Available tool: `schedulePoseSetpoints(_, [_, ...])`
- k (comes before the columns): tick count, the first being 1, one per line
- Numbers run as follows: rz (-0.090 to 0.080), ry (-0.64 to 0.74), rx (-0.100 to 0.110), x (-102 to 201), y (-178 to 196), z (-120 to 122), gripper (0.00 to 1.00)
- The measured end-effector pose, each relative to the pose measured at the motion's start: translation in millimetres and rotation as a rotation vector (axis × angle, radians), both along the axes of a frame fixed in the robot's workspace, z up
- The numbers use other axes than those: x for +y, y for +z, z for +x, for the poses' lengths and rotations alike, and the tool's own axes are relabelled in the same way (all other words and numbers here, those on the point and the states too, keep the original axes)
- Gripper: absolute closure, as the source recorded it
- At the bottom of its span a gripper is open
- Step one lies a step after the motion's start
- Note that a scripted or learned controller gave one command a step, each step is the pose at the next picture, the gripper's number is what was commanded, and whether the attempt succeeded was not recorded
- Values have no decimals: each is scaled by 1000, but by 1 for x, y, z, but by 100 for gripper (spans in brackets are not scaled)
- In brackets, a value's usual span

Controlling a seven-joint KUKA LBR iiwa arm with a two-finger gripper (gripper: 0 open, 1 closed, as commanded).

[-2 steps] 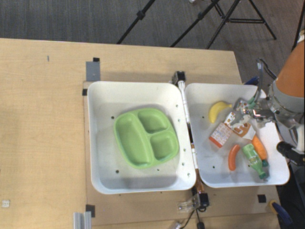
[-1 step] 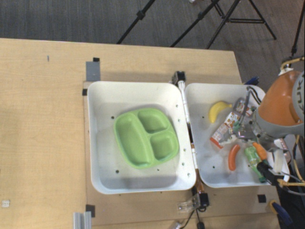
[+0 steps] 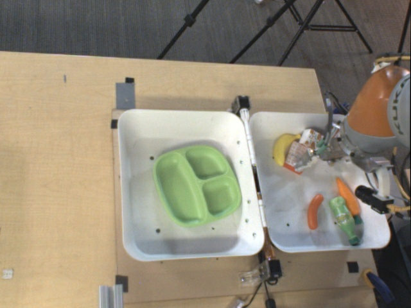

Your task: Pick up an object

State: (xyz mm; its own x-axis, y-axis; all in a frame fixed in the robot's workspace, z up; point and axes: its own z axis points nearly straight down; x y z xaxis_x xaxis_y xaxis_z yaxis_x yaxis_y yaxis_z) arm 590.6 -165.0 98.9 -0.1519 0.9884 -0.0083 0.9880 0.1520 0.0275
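Note:
My gripper (image 3: 323, 147) hangs over the upper part of the right bin (image 3: 286, 236), reaching in from the right below the orange band of the arm. Its tip is right against a crumpled white and red packet (image 3: 299, 153). That packet leans on a yellow fruit-like object (image 3: 281, 147) to its left. Lower in the same bin lie an orange carrot (image 3: 347, 196), a small red-orange sausage-shaped piece (image 3: 313, 211) and a green bottle (image 3: 345, 219). I cannot tell whether the packet is in the grip or only touching it.
The left bin (image 3: 138, 172) holds a green divided plate (image 3: 196, 185). A ridge with clamps (image 3: 252, 165) separates the two bins. A black part (image 3: 372, 199) sticks out by the right bin's right edge. Tripod legs stand on the floor behind the bench.

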Motion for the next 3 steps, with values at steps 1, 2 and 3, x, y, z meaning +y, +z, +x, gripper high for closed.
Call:
schedulePoseSetpoints(1, [3, 342, 83, 39, -2, 67, 0])
schedulePoseSetpoints(2, [6, 340, 97, 37, 7, 64, 100])
schedulePoseSetpoints(3, [-3, 355, 18, 90, 90, 80, 100])
